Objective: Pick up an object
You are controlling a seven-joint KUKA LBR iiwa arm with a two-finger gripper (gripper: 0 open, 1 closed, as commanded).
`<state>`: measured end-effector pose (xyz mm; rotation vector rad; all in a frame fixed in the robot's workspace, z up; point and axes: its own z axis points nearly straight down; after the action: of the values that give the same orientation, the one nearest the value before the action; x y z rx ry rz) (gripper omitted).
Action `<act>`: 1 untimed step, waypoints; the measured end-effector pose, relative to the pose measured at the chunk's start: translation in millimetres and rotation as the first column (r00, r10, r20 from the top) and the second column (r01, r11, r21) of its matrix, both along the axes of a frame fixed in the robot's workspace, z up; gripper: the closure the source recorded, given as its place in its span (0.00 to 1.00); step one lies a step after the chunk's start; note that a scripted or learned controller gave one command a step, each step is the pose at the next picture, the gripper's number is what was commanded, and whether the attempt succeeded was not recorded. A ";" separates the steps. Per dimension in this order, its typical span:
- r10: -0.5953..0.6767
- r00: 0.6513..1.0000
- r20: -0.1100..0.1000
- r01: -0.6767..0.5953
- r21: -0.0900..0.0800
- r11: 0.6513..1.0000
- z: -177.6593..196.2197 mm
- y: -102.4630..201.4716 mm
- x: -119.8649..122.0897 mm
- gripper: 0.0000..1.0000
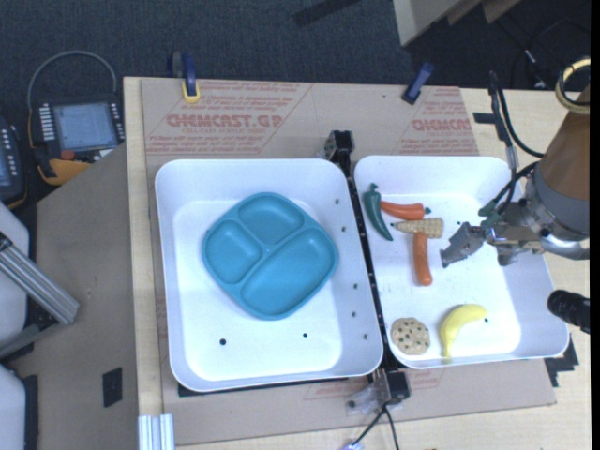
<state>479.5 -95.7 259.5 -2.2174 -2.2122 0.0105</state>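
In left bin (178, 279), blue plate (270, 254)

A robotics lab: clamped bench board (300, 106), teach pendant (82, 125).

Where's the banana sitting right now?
The banana lies in the right bin, near its front edge, just right of the cookie and below the gripper.

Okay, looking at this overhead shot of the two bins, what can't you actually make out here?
- Gripper, camera view: dark and small, so whether it is open or shut cannot be told.
- Arm: cut off by the right edge.
- Corn cob: lies across the upright sausage, hiding its top.
- Printed lettering on the board: partly cut off by the left bin.
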 end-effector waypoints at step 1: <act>0.003 1.000 0.011 -0.003 -0.001 1.000 4.7 0.1 2.0 0.00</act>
<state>481.5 -95.5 264.2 -2.2205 -2.2215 0.0001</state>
